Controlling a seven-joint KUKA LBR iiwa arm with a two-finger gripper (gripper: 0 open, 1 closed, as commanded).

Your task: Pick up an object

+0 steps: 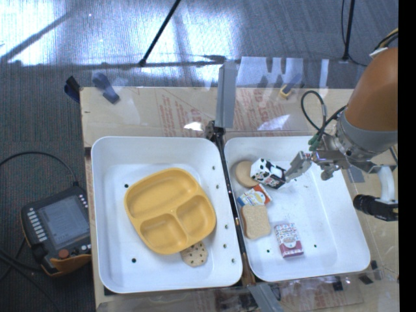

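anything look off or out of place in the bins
One thing: in the left bin a speckled cookie lies partly tucked under the near edge of the yellow divided plate instead of in a compartment. In the right bin, the toy foods lie loosely clustered; nothing looks spilled or damaged.

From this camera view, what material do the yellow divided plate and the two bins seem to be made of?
The yellow divided plate looks like moulded plastic with a matte finish: one even colour, soft rounded edges between its three compartments. The left bin and the right bin look like smooth white plastic, perhaps slightly glossy, with rounded corners; coated metal cannot be excluded.
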